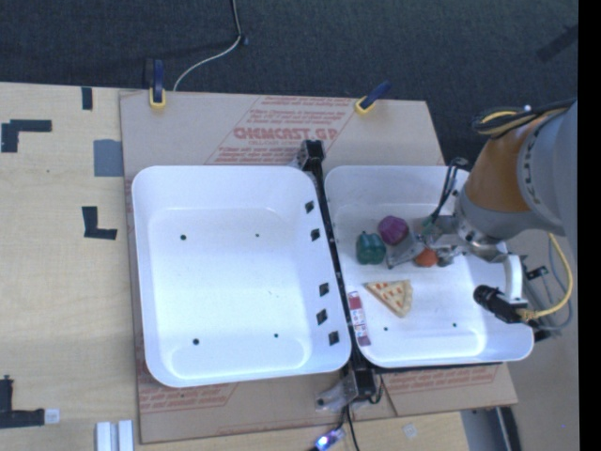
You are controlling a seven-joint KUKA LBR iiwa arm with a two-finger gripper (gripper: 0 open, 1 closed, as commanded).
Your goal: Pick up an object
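Observation:
The right bin [470, 341] holds several small objects. A green block [370, 248] lies near the bin's left wall, with a purple ball-like piece [392, 227] just behind it. A yellow pizza-slice toy [392, 295] lies toward the front. A small orange-red piece [427, 257] sits right under my gripper [419, 248], which is low in the bin, to the right of the purple piece. The gripper partly hides the orange-red piece, and I cannot tell whether they touch.
The left bin [150, 252] stands beside the right one, and a black divider [324, 252] runs between them. Blue-and-yellow clamps [373, 95] pin the cardboard at the back. Black cables [502, 306] hang off the arm at the right bin's edge.

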